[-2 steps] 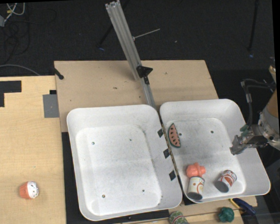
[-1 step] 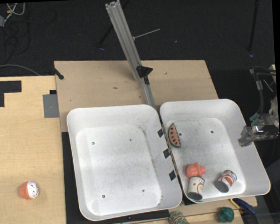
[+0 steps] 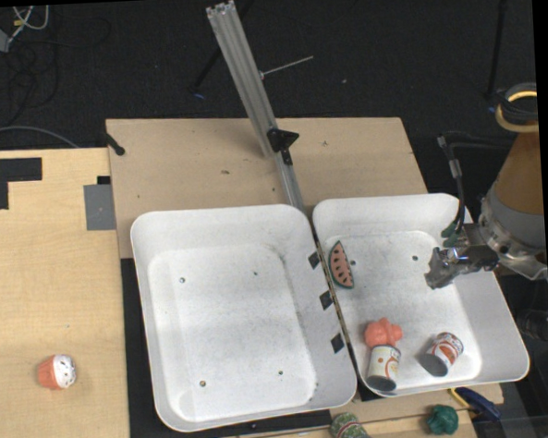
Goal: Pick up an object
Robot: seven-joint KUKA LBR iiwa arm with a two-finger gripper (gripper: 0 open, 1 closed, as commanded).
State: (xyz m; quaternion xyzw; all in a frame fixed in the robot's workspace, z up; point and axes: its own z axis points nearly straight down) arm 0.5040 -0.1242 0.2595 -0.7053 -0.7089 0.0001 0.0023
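The right bin holds a watermelon slice against its left wall, a small red-orange lumpy toy, a white can with a red label lying near the front, and a red and white can on its side at the front right. My gripper hangs over the bin's right side, above and behind the red and white can, with nothing visibly between its fingers. The arm comes in from the right edge.
The left bin sits beside the right one, joined by black clips. A metal rail slants up at the back. An orange and white ball lies on the left bench. A green toy and a dark can lie in front of the bins.
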